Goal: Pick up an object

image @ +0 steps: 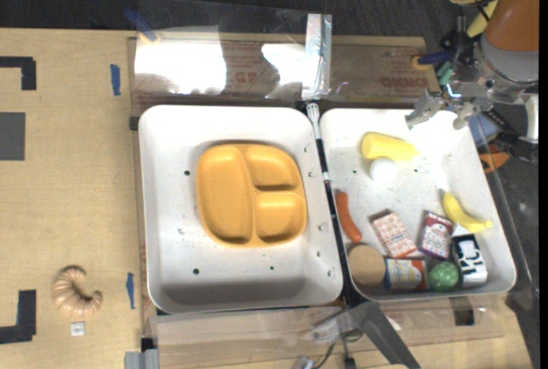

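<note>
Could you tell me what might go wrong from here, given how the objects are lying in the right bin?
1. The small boxes, the can and the green ball are packed together at the near edge of the right bin, so a grasp there may catch two things or push them aside.
2. The gripper sits over the bin's far rim and may clip it when descending.
3. The banana lies close to the right wall, leaving little room.

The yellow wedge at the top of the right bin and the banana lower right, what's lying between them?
In the camera view, bare white bin floor separates the yellow wedge from the banana; a white ball sits below the wedge, off that line.
</note>
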Robot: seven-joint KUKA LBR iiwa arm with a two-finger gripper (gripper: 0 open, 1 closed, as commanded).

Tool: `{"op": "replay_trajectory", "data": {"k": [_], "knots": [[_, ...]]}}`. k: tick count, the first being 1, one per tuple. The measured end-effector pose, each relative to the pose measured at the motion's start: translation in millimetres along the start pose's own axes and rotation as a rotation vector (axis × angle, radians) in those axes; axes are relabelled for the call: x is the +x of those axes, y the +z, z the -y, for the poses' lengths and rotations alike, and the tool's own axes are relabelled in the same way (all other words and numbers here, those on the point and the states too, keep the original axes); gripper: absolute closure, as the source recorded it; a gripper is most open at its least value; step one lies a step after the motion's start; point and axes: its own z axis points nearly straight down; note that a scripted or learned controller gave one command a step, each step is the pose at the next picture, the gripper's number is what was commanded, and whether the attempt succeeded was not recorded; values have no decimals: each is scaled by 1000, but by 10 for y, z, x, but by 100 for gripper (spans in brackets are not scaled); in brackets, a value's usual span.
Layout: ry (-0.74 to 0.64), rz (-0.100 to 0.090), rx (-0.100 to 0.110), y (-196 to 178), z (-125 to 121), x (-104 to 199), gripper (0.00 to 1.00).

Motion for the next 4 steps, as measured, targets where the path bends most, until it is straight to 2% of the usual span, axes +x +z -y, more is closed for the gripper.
{"op": "replay_trajectory", "data": {"k": [1, 2, 3, 4], "knots": [[-159, 2, -6, 1184, -142, 566, 0], [-171, 4, -2, 926, 550, -43, 0], [203, 2, -8, 1257, 636, 225, 0], [209, 5, -13, 1163, 621, 208, 100]]}}
